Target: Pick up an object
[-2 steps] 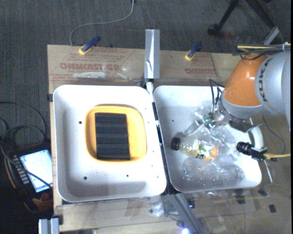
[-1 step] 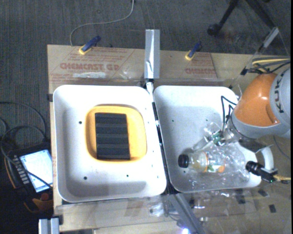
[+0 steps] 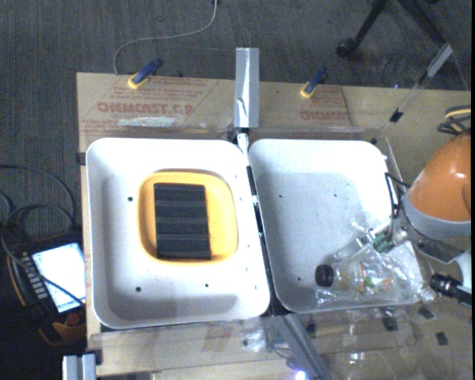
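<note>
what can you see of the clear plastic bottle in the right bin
The clear plastic bottle lies on its side in the near right corner of the right bin, its black cap pointing toward the left bin. It looks transparent and crumpled, with glare and a few small coloured specks showing through the wall. Its far end sits against the bin's right side, beneath the arm's orange band. Whether the arm touches it cannot be told.
</note>
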Controlling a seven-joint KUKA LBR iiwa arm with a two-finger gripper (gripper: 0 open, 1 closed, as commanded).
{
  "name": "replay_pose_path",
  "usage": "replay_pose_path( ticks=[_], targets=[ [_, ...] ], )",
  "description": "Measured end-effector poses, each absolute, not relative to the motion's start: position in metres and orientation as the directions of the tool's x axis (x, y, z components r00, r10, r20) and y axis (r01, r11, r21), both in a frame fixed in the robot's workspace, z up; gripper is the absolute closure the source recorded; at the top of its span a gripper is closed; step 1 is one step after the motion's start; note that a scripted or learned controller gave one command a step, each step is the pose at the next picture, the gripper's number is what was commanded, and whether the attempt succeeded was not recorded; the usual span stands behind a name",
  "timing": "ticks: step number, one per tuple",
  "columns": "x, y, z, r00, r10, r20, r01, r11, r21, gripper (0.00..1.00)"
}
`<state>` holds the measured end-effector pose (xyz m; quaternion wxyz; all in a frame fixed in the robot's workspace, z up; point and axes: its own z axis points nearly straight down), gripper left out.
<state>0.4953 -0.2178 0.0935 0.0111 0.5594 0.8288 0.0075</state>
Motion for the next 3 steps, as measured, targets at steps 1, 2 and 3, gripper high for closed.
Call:
replay_pose_path(
  ticks=[1, 2, 3],
  targets=[
    [0.497, -0.216, 0.103, -0.376, 0.927, -0.012, 0.926, 0.376, 0.029, 1.00],
    [0.493, -0.177, 0.202, -0.260, 0.965, -0.001, 0.965, 0.260, 0.000, 1.00],
    [0.540, -0.118, 0.212, -0.153, 0.988, 0.000, 0.988, 0.153, -0.001, 1.00]
  ],
)
